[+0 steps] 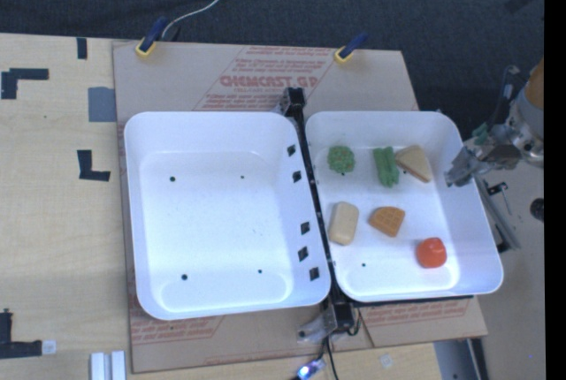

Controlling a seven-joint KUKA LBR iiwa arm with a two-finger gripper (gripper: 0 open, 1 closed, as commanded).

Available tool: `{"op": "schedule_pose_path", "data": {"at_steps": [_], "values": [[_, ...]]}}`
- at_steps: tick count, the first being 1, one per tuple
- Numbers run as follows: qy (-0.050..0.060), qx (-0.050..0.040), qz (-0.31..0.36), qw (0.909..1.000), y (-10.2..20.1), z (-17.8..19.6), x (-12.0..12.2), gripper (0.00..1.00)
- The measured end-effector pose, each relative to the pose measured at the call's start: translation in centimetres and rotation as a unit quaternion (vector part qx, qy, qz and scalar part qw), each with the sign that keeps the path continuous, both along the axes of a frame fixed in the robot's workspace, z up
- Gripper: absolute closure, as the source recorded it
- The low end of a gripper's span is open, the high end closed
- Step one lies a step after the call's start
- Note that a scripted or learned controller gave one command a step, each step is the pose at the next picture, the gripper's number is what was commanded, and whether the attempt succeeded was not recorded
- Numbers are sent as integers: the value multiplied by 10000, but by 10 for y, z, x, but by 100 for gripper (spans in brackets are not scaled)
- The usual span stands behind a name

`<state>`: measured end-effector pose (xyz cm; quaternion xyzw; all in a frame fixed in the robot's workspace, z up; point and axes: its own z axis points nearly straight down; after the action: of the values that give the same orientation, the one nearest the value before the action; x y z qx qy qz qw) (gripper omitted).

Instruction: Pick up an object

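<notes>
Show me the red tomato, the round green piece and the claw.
red tomato [432,253], camera view, middle of its top
round green piece [341,159], camera view, its centre
claw [457,173], camera view, by its tips

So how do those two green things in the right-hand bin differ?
The round green piece is knobbly and ball-like; the long green piece is a narrow stick lying lengthwise front to back. The round one sits nearer the divider, the long one beside the tan wedge. Both are green, lying loose in the right bin.

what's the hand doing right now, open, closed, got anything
Hand: at the right rim of the right bin, above the rim; open or closed cannot be told, and nothing shows between it.
</notes>
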<state>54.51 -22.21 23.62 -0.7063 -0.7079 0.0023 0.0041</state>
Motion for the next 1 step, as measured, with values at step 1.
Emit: {"op": "schedule_pose_path", "data": {"at_steps": [1], "values": [[-41,-15,-6,10000,-1,7,0,0]]}}
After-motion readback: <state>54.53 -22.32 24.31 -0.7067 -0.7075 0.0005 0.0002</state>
